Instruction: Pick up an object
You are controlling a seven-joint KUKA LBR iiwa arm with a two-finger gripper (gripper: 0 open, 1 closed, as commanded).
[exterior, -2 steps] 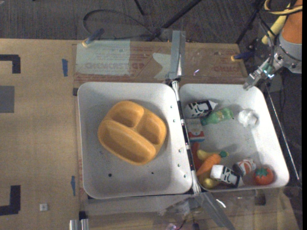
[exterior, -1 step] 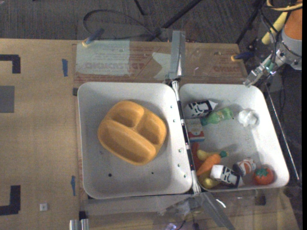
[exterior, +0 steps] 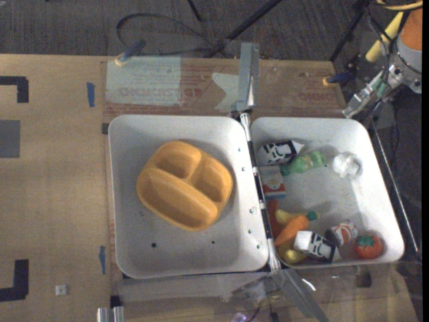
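My gripper (exterior: 362,99) hangs at the top right, above the bench just beyond the far right corner of the right bin (exterior: 375,180), with nothing seen in it. Inside that bin lie a black-and-white carton (exterior: 280,151), a green bottle (exterior: 305,161), a clear crumpled piece (exterior: 345,164), a red-and-white box (exterior: 273,184), a carrot (exterior: 293,229), a yellow banana (exterior: 284,215), a second black-and-white carton (exterior: 316,244), a small red-and-white can (exterior: 343,232) and an orange-red tomato (exterior: 369,245). An orange divided plate (exterior: 185,184) sits in the left bin (exterior: 127,233).
A metal divider (exterior: 247,79) runs between the bins and past their far edge. Blue clamps (exterior: 129,51) and taped plastic sheets lie on the bench behind the bins. Cables and stand legs cross the floor at the back. The middle of the right bin has bare floor.
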